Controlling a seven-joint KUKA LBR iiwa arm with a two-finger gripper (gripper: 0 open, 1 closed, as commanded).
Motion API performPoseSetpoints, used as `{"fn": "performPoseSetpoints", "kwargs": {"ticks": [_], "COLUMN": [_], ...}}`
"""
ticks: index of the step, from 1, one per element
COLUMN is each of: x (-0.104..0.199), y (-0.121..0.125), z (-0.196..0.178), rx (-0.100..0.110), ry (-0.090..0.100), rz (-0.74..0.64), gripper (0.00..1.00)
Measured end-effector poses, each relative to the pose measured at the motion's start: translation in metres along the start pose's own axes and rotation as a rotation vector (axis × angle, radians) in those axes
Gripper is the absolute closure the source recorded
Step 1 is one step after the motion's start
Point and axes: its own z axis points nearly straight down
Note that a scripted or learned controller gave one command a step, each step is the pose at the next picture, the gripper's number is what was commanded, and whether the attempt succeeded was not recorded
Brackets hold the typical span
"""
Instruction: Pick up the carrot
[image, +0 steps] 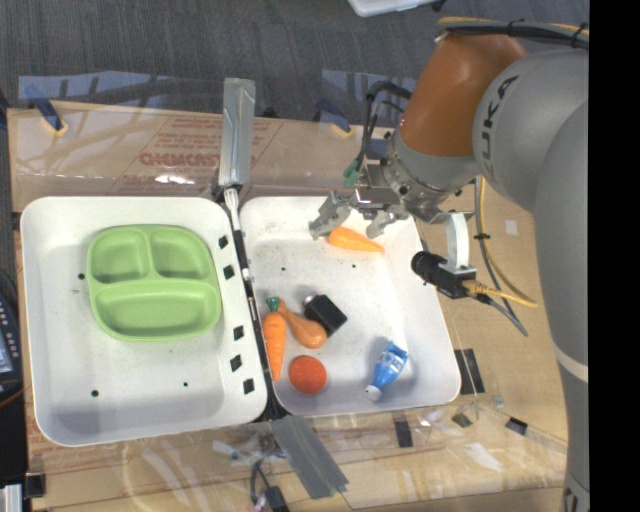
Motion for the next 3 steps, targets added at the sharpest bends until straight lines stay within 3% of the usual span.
{"fn": "performPoseSetpoints", "kwargs": {"ticks": [1,2,3], "x": [-0.083,-0.084,-0.096], "y": [0.025,0.058,0.059], "z": [0.021,0.071,0.172], "rx": [-0.002,-0.003,-0.002], "ry": [-0.002,-0.001,-0.001], "rz": [0.062,0.112,0.094], "gripper": [0.00,0.00,0.00]}}
